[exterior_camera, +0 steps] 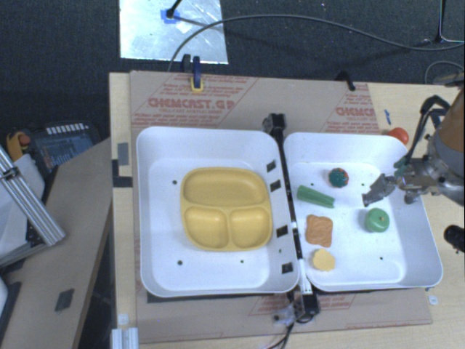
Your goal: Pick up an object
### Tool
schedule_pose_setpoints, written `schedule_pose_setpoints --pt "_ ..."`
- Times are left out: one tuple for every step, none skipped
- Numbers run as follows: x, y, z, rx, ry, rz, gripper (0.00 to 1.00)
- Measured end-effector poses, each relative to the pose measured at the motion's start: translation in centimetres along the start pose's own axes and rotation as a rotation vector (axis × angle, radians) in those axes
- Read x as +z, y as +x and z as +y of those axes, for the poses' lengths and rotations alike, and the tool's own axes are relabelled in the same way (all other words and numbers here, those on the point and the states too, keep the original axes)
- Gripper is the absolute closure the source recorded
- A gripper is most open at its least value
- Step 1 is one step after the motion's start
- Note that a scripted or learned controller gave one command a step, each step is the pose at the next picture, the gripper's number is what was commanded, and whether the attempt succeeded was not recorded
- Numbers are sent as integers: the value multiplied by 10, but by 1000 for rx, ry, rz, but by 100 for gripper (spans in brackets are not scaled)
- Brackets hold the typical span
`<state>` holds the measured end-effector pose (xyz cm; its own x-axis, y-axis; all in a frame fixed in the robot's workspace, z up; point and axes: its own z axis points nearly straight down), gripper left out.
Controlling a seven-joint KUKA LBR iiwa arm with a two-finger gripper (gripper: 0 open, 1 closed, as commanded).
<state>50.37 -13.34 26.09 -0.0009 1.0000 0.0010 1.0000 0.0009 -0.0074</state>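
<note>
the bench point(247, 93) holds two white bins side by side. the left bin point(156, 195) has a yellow tray point(224, 208) in its middle, with one long part at the far side and two small parts at the near side.

the right bin point(414, 267) holds five small things. a round dark green and red ball point(338, 177) sits near the far edge. a long green stick point(315, 195) lies close to the left wall, a bit tilted. an orange flat piece point(319, 229) lies just below it, and a small yellow round piece point(323, 260) sits near the front edge. a green round toy point(376, 220) sits toward the right side of the bin.

the arm comes in over the right edge of the right bin. the gripper point(377, 190) hangs just above the green round toy. nothing sits between its fingers, and they look a little apart, but it is hard to tell for sure.
</note>
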Motion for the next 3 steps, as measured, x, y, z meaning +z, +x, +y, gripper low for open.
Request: schedule_pose_setpoints --pt "-4 0 2 -3 -10 -2 0" --pt "38 -3 1 0 -6 -1 0" --pt "80 -2 0 0 -5 0 0"
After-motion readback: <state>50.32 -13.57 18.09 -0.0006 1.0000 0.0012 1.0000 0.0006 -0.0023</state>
